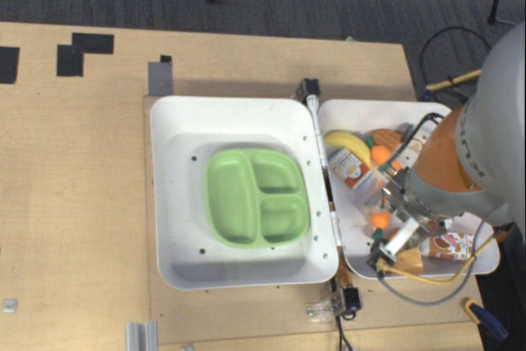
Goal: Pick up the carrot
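In the right bin (355, 260), a small orange piece that looks like the carrot (379, 219) lies just below my gripper (388, 195). The gripper hangs low over the middle of this bin and hides part of the carrot. I cannot tell whether they touch. A second orange item (379, 154) sits further back, next to a banana (348, 145). The grey arm with its orange band (448, 164) reaches in from the right and covers much of the bin.
The left bin (177, 259) holds a green divided plate (255, 196). In the right bin lie a red-and-white packet (349, 168), a brown item (385, 138) at the back and a printed packet (450, 245) at the front right. A ridge (322, 177) separates the bins.
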{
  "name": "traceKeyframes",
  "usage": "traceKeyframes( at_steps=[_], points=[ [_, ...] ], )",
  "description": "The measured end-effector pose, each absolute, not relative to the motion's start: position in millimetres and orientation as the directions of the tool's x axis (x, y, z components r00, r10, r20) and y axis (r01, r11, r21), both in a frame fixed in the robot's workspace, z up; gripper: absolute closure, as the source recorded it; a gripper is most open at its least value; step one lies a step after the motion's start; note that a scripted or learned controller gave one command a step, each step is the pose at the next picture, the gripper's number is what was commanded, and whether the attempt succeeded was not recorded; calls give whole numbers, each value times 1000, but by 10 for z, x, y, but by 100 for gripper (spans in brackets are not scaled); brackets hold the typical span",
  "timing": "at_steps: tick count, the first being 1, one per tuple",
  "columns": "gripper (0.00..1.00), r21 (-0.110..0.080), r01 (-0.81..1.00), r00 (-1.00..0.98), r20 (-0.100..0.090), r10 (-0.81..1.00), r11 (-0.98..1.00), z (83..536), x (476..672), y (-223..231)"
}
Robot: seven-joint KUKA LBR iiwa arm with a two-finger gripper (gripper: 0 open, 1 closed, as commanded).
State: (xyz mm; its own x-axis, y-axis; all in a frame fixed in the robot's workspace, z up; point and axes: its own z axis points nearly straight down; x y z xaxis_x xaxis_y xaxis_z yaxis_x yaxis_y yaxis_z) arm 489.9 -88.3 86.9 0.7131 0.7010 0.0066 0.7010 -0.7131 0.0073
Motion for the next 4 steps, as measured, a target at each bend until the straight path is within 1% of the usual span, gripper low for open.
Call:
traceKeyframes(
  at_steps=[4],
  points=[
    [0,7,701,713,7,701,-713,869,4899,-883]
  ],
)
